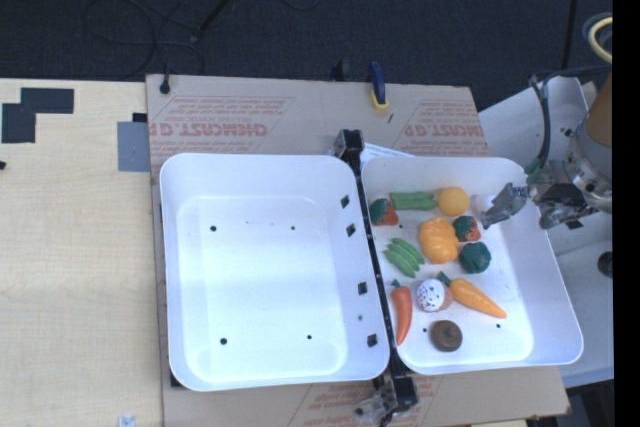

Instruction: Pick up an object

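The right bin (545, 315) holds several toy foods: a green cucumber (412, 200), an orange ball (452, 201), an orange pumpkin (437, 240), a dark green piece (475, 257), a pea pod (403, 256), a white speckled ball (431, 295), an orange carrot (477, 298), a red carrot (402, 312) and a brown disc (446, 336). My gripper (530, 207) hangs over that bin's upper right part, to the right of the orange ball. It looks open, with nothing between its fingers. One grey finger (503, 203) points down-left, close to a small red and green piece (466, 228).
The left bin (180, 215) adjoins the right one along a black divider (362, 245). Both rest on a cardboard sheet (250, 120) on the bench. A blue clip (378, 85) stands at the cardboard's far edge. Cables lie on the dark floor behind.
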Available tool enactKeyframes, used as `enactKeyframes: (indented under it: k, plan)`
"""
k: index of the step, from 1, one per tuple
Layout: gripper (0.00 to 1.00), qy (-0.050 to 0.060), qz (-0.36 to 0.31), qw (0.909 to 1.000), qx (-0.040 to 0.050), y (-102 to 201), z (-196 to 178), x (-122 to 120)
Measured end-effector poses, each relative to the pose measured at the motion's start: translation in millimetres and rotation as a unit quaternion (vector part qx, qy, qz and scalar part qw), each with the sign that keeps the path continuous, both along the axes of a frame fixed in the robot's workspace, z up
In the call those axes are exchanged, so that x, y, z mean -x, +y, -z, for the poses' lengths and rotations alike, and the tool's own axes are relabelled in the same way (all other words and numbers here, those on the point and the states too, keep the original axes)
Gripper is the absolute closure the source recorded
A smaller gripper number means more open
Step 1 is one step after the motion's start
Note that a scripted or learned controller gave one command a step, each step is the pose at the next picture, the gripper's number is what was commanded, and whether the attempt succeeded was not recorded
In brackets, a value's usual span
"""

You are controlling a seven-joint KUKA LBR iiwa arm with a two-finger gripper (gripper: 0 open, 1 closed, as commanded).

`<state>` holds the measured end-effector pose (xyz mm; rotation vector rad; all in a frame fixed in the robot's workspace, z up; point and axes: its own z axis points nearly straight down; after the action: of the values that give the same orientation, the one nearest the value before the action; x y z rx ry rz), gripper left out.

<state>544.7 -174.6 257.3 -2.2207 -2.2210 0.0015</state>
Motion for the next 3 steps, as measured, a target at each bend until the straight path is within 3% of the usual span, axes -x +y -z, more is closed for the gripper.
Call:
enactKeyframes:
  k: [1,2,3]
  plan:
    - [0.0,0.0,0.0,1.0,0.0,33,152,-22]
    - [0.0,0.0,0.0,1.0,0.0058,87,168,-64]
    - [1.0,0.002,0.003,1.0,0.0017,88,160,-63]
